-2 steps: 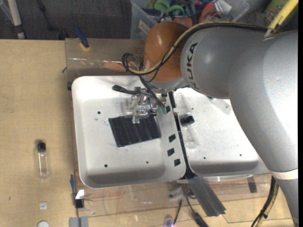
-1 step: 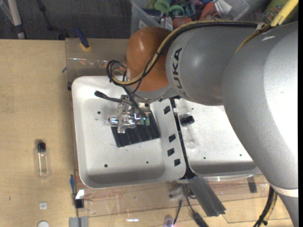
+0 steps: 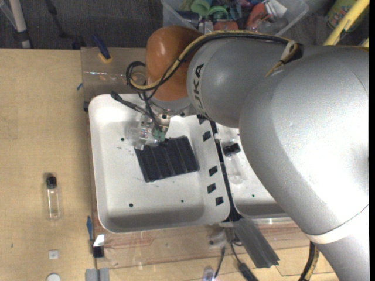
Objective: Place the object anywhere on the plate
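Observation:
A black ribbed plate point(image 3: 169, 158) lies flat near the middle of the left white bin point(image 3: 117, 204). My gripper point(image 3: 149, 132) hangs low over the plate's upper left corner, below the orange band point(image 3: 167, 63) of the arm. A small green bit point(image 3: 158, 135) shows at the gripper's tip, right at the plate's edge; I cannot tell whether it is a held object or part of the gripper. The arm's grey body hides most of the right bin point(image 3: 258, 198).
A small black object point(image 3: 232, 149) lies in the right bin near the divider. A clear vial point(image 3: 53, 195) rests on the wooden bench to the left. A clear tub of coloured toys point(image 3: 234, 4) stands behind the bins.

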